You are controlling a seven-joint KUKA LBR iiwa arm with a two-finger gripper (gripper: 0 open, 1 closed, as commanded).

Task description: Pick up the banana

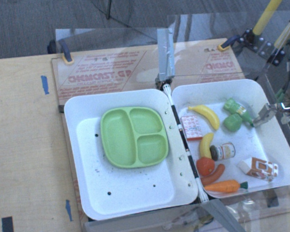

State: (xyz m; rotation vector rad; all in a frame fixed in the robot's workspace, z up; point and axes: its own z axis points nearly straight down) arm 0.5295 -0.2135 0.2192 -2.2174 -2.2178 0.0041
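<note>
Okay, looking down on both bins now. The banana is lying in the right bin, upper middle of it, curved, just right of a small red-and-white packet. There's a second yellow piece below it, next to a little jar, so I've got two banana-like shapes to choose from. Nothing is lifted, so by my read the pick hasn't started: approach, grasp and lift are all left to do.

The claw sits at the right side of that bin, near the green items, well apart from the banana. I cannot tell whether it's released or clenched from here, it's too small and blurred. Nothing visible in it.

The left bin holds the green divided plate. Lower right I see a tomato, a carrot and a small carton.

Writing: the cardboard behind the bins carries red print, too soft to read with confidence; labels on the packet and jar are unreadable
</note>
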